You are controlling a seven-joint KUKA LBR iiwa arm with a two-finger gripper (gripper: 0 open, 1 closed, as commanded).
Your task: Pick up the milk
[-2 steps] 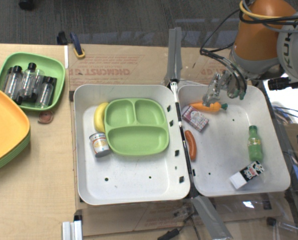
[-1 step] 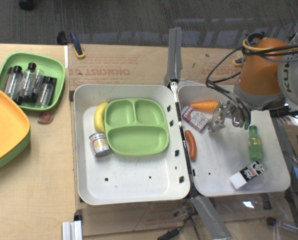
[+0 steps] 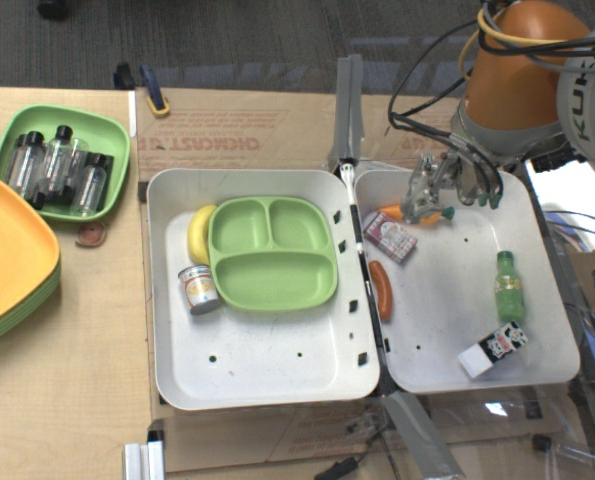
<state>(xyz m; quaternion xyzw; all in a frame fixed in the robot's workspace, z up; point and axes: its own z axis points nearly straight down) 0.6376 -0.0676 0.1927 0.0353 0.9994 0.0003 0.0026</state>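
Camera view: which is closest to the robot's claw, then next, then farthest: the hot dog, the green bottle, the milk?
From the gripper:
1. Hot dog, by the right bin's left wall.
2. Green bottle, toward the right side.
3. Milk, lying in the bin's lower right corner, farthest.

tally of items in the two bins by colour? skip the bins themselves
Green: 2, divided plate and bottle
Yellow: 1, banana-like item beside the plate
Silver: 1, can
Orange/red: 2, hot dog and carrot-like item
Pink/patterned: 1, small box
Black and white: 1, milk carton
Total: 8
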